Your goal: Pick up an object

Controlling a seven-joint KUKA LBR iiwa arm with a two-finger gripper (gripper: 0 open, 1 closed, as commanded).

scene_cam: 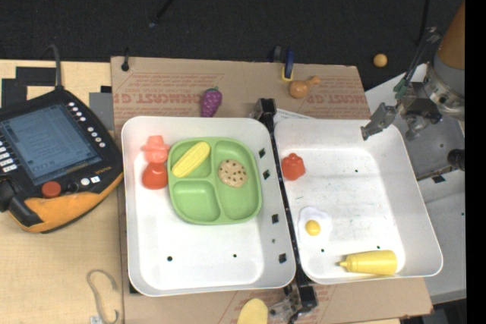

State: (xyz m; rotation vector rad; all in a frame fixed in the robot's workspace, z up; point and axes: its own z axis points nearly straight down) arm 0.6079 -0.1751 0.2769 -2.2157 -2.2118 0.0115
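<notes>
A yellow mustard bottle point(370, 262) lies on its side in the right bin point(410, 186), in the corner nearest the camera. It is one of three loose things in that bin that the arm could pick up. A fried-egg toy point(313, 226) lies up and to the left of the bottle. A small red piece point(293, 166) sits further up again, close to the bin's left wall.

The gripper point(395, 116) hangs over the bin's far right corner, well apart from all three. Whether its fingers are apart or together cannot be told from here.

A good try would likely bring the gripper straight down over one thing, with the fingers across its narrow side. The red piece sits near the wall, which may crowd one finger. The bottle lies close to the front rim, but its long body offers room to close across.

To the left of the right bin, a second bin point(152, 254) holds a green divided plate point(205, 205) with a corn cob point(189, 158) and a cookie point(232, 173). An orange-red figure point(155, 162) stands beside the plate. Further left rests a control pendant point(53, 155).
</notes>
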